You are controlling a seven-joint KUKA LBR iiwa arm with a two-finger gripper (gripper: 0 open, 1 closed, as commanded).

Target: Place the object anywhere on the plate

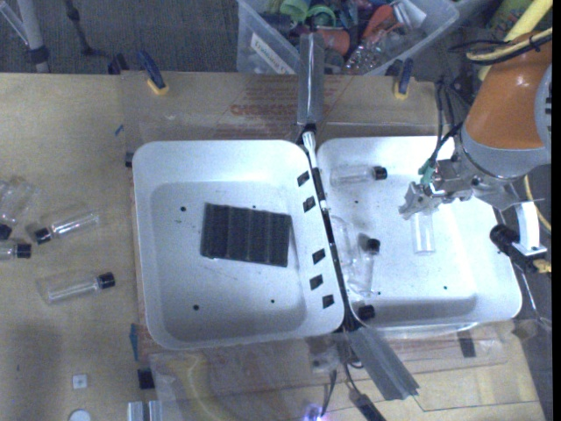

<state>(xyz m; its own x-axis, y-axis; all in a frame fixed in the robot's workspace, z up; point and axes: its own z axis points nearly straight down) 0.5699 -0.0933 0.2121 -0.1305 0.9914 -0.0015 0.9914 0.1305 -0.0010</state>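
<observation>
No writing can be read anywhere. The gripper (424, 202) hangs over the right bin (456, 298), and whether it is released or clenched cannot be told. A clear vial (424, 235) lies just below it on the bin floor; 3 more black-capped vials (359, 174) lie in the same bin. The dark ribbed plate (246, 234) sits in the left bin (166, 174). Loose vials (77, 283) lie on the worktop (61, 112) at left. A tub of toys (342, 11) is cut off at the top.
</observation>
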